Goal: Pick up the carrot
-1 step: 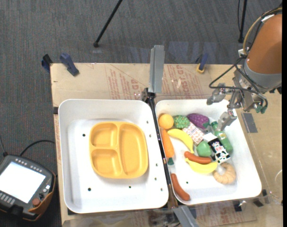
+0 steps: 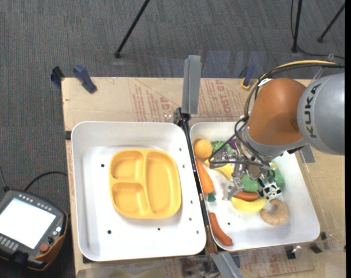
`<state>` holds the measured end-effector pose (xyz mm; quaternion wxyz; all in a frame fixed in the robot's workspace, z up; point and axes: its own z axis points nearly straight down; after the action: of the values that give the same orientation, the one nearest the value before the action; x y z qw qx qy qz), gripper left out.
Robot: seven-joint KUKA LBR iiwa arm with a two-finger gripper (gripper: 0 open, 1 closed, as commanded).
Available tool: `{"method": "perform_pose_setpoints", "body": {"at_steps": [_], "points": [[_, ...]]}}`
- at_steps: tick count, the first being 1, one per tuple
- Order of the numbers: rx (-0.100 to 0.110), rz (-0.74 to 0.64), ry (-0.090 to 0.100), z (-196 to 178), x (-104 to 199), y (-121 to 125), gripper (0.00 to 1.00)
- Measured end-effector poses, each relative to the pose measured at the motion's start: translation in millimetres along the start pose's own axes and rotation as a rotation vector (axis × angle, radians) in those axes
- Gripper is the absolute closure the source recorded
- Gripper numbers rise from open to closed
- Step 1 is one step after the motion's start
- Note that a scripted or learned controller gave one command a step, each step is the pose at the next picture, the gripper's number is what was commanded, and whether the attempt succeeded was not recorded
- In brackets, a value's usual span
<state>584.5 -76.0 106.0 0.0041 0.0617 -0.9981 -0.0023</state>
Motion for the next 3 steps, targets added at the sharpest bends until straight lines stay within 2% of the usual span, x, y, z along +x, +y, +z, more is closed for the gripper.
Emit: {"method": "perform_pose_setpoints", "body": {"at_steps": [1, 2, 3], "points": [[0.005, -0.223, -0.012, -5, -30, -9, 0.0], [0.012, -0.226, -0.025, -205, -24, -46, 0.0], [-0.004, -0.218, 0.007, -22, -11, -3, 0.0]]}}
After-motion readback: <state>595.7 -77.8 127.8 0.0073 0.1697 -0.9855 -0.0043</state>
